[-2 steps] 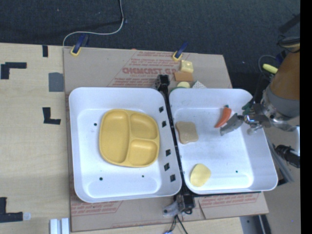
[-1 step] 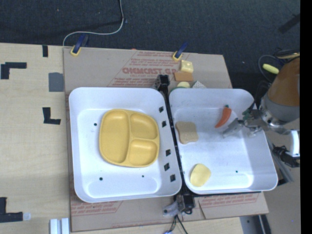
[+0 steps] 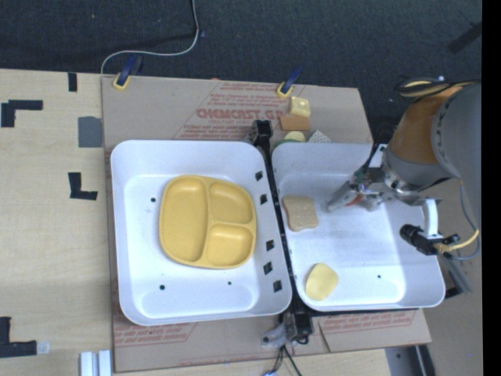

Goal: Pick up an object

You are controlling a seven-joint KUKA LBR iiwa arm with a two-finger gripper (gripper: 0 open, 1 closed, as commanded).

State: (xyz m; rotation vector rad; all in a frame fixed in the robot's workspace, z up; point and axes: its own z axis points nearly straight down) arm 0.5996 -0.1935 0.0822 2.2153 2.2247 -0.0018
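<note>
Against the right bin's (image 3: 407, 288) left wall lies a tan, square slice of bread (image 3: 300, 212), long axis toward the far wall; the gripper's (image 3: 338, 204) finger state is unclear.

Two bins of smooth white plastic with a faint sheen are seen, the left bin (image 3: 133, 288) and the right bin (image 3: 391, 288). In the left one a yellow compartment tray (image 3: 207, 221) of smooth, slightly glossy plastic is shown. A tan slice (image 3: 300, 212) with a matt, porous, bread-like surface and a pale yellow lump (image 3: 321, 280) with a smooth, dull finish are seen in the right bin. Matt brown cardboard (image 3: 227, 108) printed in red lies beneath the bins, on a pale, wood-look bench top (image 3: 47, 241). Dark, rough carpet-like cloth (image 3: 313, 22) covers the upper frame. The arm (image 3: 438, 143) at right is finished in smooth grey and orange casing, and the gripper (image 3: 348, 198) looks metallic.
</note>
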